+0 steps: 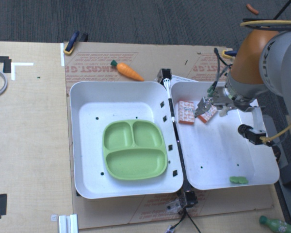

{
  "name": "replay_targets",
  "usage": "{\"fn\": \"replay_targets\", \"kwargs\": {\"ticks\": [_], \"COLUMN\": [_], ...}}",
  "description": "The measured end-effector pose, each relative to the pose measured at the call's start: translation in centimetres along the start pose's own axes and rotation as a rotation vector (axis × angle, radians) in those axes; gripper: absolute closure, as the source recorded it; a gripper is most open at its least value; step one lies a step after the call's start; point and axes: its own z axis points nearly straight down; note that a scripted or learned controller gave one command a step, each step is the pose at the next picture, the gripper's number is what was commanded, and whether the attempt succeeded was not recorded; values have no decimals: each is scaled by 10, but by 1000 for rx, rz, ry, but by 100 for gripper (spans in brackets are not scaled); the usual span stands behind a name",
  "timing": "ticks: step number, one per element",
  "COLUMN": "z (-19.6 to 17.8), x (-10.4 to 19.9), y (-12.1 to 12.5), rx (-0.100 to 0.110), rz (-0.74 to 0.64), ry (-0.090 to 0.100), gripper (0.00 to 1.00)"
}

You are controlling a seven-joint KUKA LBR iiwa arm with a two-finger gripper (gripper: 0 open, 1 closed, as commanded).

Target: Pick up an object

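Note:
My gripper [205,109] hangs over the far left part of the right bin [262,171]. A small red and white packet [208,116] sits tilted between its fingertips, and the gripper is shut on it. Just to the left, a red and white box [186,112] lies on the bin floor near the dividing wall. A small green piece [239,180] lies at the right bin's near edge. The left bin [87,130] holds a green divided plate [134,149].
A toy carrot [127,70] lies on the cardboard behind the left bin. Farther back left on the bench lies a blue and yellow clip [72,41]. A green bottle [276,223] lies at the bottom right, off the bins.

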Motion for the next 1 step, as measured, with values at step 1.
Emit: {"fn": "replay_targets", "kwargs": {"ticks": [1], "z": [34], "x": [7], "y": [21], "rx": [-4], "rz": [-184], "ry": [-2], "gripper": [0]}}
